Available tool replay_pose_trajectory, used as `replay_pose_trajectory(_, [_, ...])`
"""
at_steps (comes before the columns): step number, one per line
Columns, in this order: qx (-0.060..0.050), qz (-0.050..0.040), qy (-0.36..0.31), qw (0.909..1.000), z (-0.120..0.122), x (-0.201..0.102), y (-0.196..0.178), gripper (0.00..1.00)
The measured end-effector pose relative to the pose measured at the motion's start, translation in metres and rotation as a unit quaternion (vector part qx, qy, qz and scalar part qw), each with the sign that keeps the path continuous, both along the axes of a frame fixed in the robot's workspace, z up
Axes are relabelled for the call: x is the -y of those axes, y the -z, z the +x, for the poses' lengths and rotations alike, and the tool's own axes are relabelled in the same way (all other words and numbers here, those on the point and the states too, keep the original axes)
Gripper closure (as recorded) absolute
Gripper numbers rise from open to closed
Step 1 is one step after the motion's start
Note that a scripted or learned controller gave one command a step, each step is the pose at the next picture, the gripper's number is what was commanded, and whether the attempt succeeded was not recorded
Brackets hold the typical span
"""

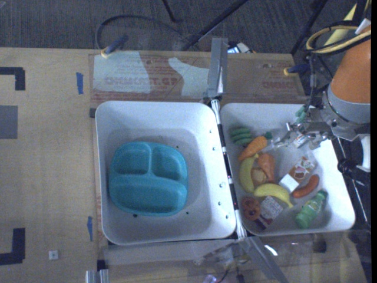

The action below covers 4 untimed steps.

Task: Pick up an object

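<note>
The right bin (347, 214) holds several toy foods: a green pea pod (240, 135), a carrot (253, 147), two bananas (245, 175) (273, 191), a red sausage (306, 186), a green bottle (310, 209), a pretzel (250, 206) and a small red-and-white box (303, 170). My gripper (298, 135) hangs over the upper part of this bin, right of the carrot and above the small box. Nothing shows as held in it. The orange-banded wrist (353, 78) rises behind it at the right edge.
The left bin (118, 117) contains a teal divided plate (148, 178). A metal divider (215, 69) stands between the bins at the back. Cables and tripod legs lie on the floor beyond the bench.
</note>
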<state>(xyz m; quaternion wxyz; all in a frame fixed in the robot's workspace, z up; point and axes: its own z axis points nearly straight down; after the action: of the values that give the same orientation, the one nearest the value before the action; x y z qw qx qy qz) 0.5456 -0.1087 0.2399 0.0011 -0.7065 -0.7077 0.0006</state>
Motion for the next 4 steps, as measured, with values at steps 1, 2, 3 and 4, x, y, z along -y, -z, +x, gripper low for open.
replay_pose_trajectory(1, [0.002, -0.0006, 0.014, 0.9999, -0.012, -0.02, -0.041, 0.0])
replay_pose_trajectory(2, [0.0, -0.0001, -0.026, 0.9997, -0.025, -0.007, 0.101, 0.0])
replay_pose_trajectory(3, [0.003, -0.0005, 0.026, 0.9996, 0.046, 0.004, 0.153, 0.0])
replay_pose_trajectory(4, [0.007, -0.0011, 0.028, 0.9996, 0.047, 0.004, 0.142, 1.0])
